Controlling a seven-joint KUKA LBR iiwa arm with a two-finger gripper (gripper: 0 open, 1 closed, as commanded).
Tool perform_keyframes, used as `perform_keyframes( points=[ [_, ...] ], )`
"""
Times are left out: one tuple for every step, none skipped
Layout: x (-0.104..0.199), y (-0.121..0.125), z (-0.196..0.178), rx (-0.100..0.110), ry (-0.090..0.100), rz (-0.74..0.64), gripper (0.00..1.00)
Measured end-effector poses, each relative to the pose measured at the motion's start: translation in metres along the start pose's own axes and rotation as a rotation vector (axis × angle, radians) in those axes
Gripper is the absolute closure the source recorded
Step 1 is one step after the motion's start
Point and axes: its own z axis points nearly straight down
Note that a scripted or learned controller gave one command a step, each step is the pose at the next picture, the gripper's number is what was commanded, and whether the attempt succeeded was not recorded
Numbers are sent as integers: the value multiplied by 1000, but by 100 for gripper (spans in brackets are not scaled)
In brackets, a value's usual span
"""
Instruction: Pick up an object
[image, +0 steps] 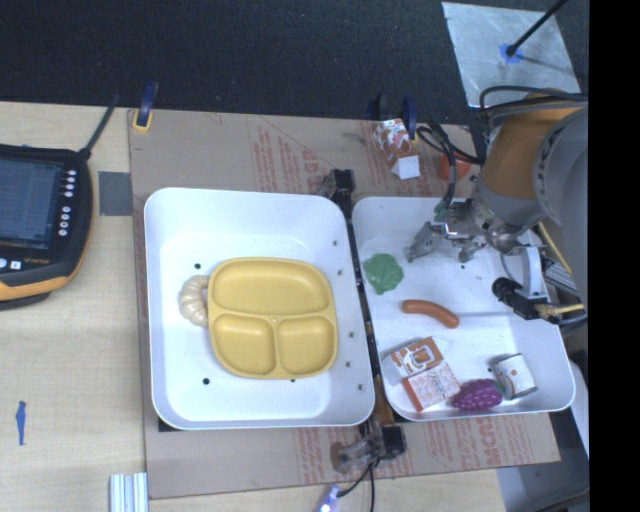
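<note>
- The grey arm with its orange band (520, 150) reaches in from the right over the upper part of the right-hand shallow white bin (560, 385).
- Its metal two-finger hand (440, 243) hangs over the upper middle of that bin, pointing left; the fingers look spread apart, with bare white bin floor between them and no object in their grip.
- A flat green leaf-shaped toy (382, 272) lies just below and left of the hand, near the bin's left wall, apart from the fingers.
- An orange-red sausage-shaped toy (431, 313) lies in the middle of the same bin, below the hand.
- Along the bin's lower edge sit a small red-and-white printed packet (424, 373), a purple bunch of toy grapes (477, 396) touching the packet's right side, and a small white can with a red label (514, 375) lying just right of the grapes.
- The left-hand shallow white bin (180, 390) holds a yellow plastic tray with three compartments (272, 317), and a pale, lumpy beige object (193, 298) is tucked against the tray's left edge.
- An orange-and-black control pendant with a dark screen (35, 220) rests on the bench (70, 400) at far left.
</note>
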Motion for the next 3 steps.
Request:
perform_keyframes(
  points=[
    [-7,-48,1,3,-1,-1,0],
    [35,-82,1,3,0,-2,0],
    [46,-103,1,3,0,0,0]
  ],
)
